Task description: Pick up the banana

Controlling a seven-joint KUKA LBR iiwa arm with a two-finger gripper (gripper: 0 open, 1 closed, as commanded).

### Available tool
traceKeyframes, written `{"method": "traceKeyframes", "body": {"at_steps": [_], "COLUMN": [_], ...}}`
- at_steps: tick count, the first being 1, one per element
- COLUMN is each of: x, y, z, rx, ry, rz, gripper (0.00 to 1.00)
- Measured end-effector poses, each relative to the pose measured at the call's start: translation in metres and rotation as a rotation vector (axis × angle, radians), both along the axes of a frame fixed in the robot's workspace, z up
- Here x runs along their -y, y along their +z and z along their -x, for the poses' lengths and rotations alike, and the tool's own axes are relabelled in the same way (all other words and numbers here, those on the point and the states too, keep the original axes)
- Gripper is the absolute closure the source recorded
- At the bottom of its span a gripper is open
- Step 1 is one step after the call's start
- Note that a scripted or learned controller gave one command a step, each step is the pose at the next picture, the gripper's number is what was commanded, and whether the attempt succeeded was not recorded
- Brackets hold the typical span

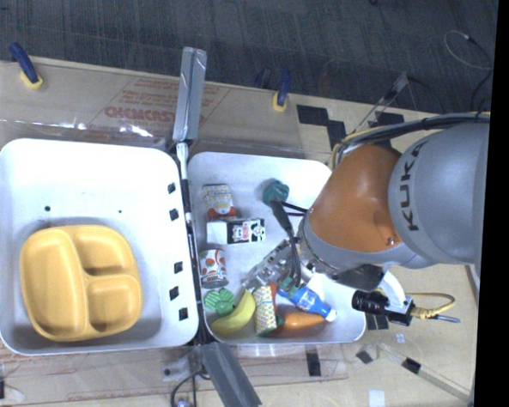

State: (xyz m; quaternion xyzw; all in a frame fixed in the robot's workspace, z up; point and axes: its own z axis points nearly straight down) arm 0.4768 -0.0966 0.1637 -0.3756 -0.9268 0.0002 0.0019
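The banana [235, 315] lies yellow and curved near the front edge of the right bin [239, 167], beside a green toy [220, 301]. My gripper [266, 275] reaches in from the right and hangs just above and right of the banana, over a patterned packet [266, 311]. Its metal fingers point down-left toward the banana's upper end. Nothing shows between them.
The right bin also holds two small cans [218, 199] [213, 265], a black-and-white carton [246, 231], a teal-headed tool [277, 194], a blue-capped bottle [309, 303] and a carrot [303, 323]. A yellow divided tray [80, 278] lies in the left bin [84, 171].
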Motion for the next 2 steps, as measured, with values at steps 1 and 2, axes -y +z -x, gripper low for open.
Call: {"method": "traceKeyframes", "body": {"at_steps": [1, 2], "x": [0.0, -0.001], "y": [0.0, -0.07], "z": [0.0, -0.002], "rx": [0.0, 0.009], "ry": [0.0, 0.133], "rz": [0.0, 0.001], "gripper": [0.0, 0.0]}}
